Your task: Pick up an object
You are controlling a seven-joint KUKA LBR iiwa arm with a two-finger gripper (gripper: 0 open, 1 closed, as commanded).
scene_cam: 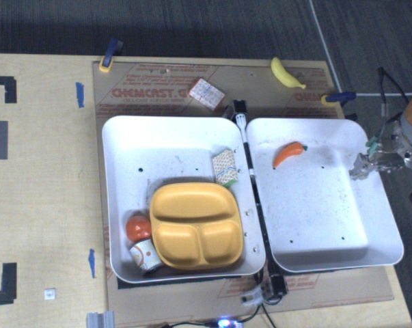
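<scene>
Bench [42, 183]: pale wood, black marks at left edge, blue tape tabs.

Cardboard [158, 87]: brown sheet under both bins, red print, partly legible, perhaps "CHEMCAST"; blue clamps at top left and top right corners.

Left bin [124, 142]: white, shallow, touching right bin along the middle seam.

Right bin [315, 210]: white, shallow, speckled floor.

Tray [195, 225]: yellow, three compartments, lying in left bin toward its near side.

Gripper [364, 167]: at right bin's right wall, metal, small in view; opening not discernible, nothing seen between fingers.

Banana [286, 74]: yellow, on cardboard beyond right bin.

Carrot [287, 153]: orange with green top, in right bin's far left part, well apart from gripper.

Packet [206, 93]: pale, patterned, on cardboard beyond left bin; print unreadable.

Pouch [225, 167]: pale, patterned, in left bin just beyond tray, near seam.

Ball [139, 227]: red-orange, in left bin, touching tray's left edge.

Cup [145, 254]: white with orange markings, tilted, just in front of ball, beside tray.
</scene>
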